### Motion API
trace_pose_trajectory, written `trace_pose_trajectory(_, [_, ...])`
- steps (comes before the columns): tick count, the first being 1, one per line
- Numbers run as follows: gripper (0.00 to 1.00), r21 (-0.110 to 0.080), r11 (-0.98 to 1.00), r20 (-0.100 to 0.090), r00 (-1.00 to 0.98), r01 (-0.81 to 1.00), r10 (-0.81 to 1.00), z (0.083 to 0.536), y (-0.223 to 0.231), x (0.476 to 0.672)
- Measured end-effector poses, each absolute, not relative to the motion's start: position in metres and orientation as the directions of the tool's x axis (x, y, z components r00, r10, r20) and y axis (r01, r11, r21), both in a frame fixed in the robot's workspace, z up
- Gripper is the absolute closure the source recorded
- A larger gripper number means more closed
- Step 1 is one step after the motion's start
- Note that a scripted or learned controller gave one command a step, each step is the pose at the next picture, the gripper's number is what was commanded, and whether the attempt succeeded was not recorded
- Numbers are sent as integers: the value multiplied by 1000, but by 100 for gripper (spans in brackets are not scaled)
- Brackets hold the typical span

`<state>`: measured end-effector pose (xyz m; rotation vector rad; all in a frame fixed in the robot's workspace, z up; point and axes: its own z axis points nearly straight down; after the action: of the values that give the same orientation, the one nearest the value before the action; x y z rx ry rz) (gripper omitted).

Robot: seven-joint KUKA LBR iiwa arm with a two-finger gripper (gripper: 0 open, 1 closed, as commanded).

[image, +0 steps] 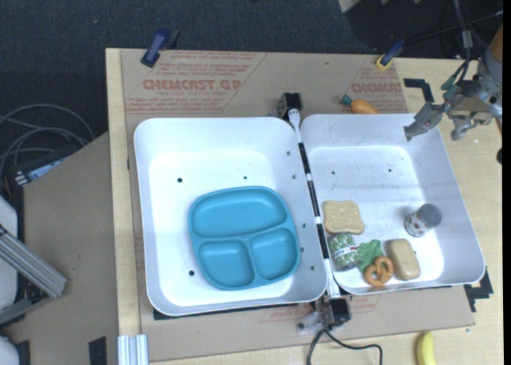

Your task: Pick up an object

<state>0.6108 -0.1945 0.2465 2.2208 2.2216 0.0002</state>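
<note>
Meanwhile, spread end effector (439, 122) hovers over right bin (383, 144) holding toast (343, 216), pretzel (378, 271)

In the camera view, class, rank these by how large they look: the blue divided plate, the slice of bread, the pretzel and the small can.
1. blue divided plate, by far the largest
2. slice of bread
3. small can and pretzel: these look about alike, so I won't rank them.

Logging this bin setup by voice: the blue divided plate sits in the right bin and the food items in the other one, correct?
Not quite. The camera view shows the blue divided plate in the left bin; the food items lie in the right bin.
</note>
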Motion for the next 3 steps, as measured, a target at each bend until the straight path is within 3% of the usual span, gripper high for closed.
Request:
trace_pose_trajectory(1, [0, -5, 3, 8, -3, 1000, 1000, 89, -219, 564])
trace_pose_trajectory(2, [0, -2, 3, 7, -3, 1000, 1000, 85, -220, 511])
trace_pose_trajectory(3, [100, 2, 0, 0, 0, 1000, 1000, 95, -223, 511])
